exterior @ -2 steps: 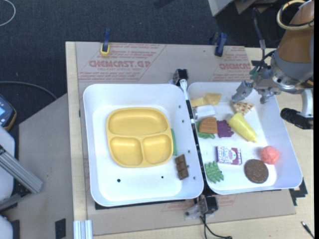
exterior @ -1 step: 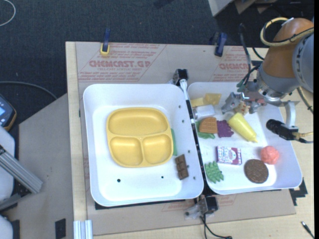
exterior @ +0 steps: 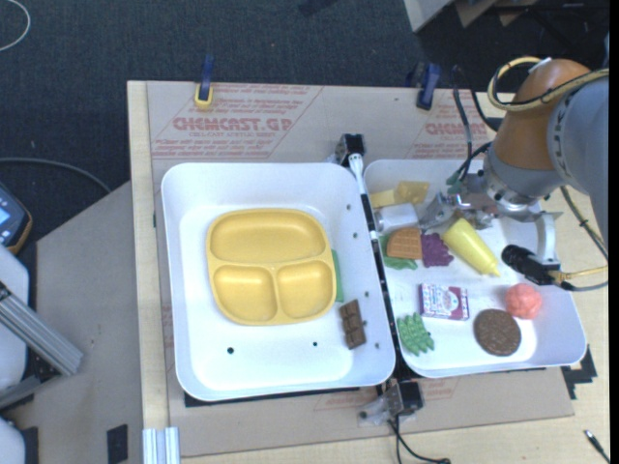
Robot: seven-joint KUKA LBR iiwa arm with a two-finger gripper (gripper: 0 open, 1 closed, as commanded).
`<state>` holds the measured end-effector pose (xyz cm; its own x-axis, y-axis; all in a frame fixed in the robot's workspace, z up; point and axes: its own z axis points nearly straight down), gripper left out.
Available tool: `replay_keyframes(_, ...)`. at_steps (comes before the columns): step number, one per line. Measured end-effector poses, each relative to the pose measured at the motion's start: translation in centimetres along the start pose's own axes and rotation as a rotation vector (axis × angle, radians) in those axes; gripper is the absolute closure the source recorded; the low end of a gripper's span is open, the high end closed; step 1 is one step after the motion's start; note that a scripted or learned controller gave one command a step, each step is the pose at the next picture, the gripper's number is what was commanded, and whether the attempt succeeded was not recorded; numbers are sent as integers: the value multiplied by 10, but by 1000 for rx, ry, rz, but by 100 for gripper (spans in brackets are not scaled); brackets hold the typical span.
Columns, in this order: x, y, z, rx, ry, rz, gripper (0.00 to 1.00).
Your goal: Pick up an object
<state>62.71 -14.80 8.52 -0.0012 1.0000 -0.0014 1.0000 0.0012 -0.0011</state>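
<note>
The arm is reaching into the right bin (exterior: 571, 341), its gripper (exterior: 462, 204) hanging over the far end near a yellow corn cob (exterior: 471, 244) and purple grapes (exterior: 435, 250); how it is set cannot be made out. A pink-and-white carton (exterior: 444, 302), its print too small to read, is lying just beside a brown cookie (exterior: 497, 333). The left bin (exterior: 184, 259) is holding a yellow divided plate (exterior: 271, 265). "CHEMCAST GP" is showing in red on the bench sheet (exterior: 232, 124).

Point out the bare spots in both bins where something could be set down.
Left bin: bare floor in front of the yellow divided plate, and a strip left of it. Right bin: crowded with toy food; one small bare patch lies between the pink card and the yellow cone.
</note>
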Motion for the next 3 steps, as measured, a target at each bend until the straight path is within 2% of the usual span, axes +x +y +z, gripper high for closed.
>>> replay_keyframes(1, -2, 2, -15, -7, -4, 1, 100)
replay_keyframes(3, 1, 19, -118, -6, 0, 0, 100)
